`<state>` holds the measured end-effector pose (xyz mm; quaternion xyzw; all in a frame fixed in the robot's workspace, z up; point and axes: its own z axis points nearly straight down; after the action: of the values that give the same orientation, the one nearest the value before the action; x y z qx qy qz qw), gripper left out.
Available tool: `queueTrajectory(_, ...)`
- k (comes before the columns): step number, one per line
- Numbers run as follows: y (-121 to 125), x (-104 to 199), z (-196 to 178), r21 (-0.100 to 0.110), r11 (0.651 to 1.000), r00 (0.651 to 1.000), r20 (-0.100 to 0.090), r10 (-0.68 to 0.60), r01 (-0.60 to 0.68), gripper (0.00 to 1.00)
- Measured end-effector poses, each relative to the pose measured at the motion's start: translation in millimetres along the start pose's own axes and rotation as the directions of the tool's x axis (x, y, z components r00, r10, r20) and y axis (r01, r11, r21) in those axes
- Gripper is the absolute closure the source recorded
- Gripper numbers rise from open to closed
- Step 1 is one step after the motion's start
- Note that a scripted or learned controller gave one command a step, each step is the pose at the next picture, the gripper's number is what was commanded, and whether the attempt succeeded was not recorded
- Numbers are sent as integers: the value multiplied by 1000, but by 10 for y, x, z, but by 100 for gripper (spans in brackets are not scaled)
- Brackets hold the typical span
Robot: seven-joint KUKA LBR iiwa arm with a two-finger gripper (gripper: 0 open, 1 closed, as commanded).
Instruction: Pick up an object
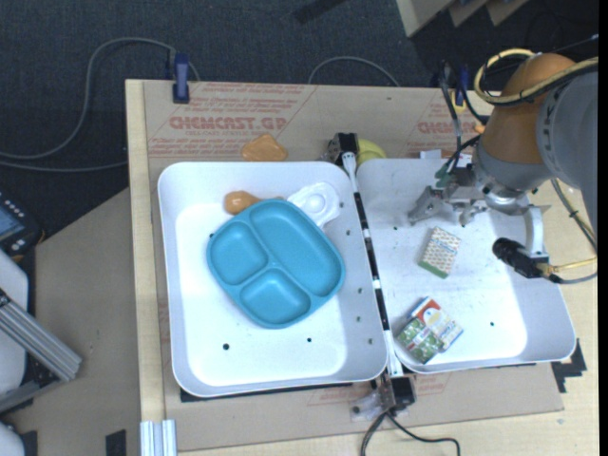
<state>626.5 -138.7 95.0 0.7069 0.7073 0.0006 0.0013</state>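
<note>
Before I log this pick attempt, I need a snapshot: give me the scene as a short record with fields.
left bin: blue divided plate, orange item at its far edge, white item
right bin: patterned small box, colourful packet
gripper: over the right bin's far end, beyond the box
held: nothing visible

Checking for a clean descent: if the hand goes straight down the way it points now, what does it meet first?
Probably the bare floor of the right bin. The hand hangs near the bin's far end, and the speckled box lies just nearer the camera; depth is unclear, so a finger might clip it.
</note>
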Motion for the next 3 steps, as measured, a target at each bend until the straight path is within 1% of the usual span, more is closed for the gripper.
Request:
queueTrajectory(1, -451, 156, 108, 8, 1000, 1000, -3, 2, -2, 0)
queueTrajectory(2, -426, 153, 1, 2, 1000, 1000, -1, 2, -2, 100)
queueTrajectory(3, -427, 153, 4, 3, 1000, 1000, -1, 2, -2, 0)
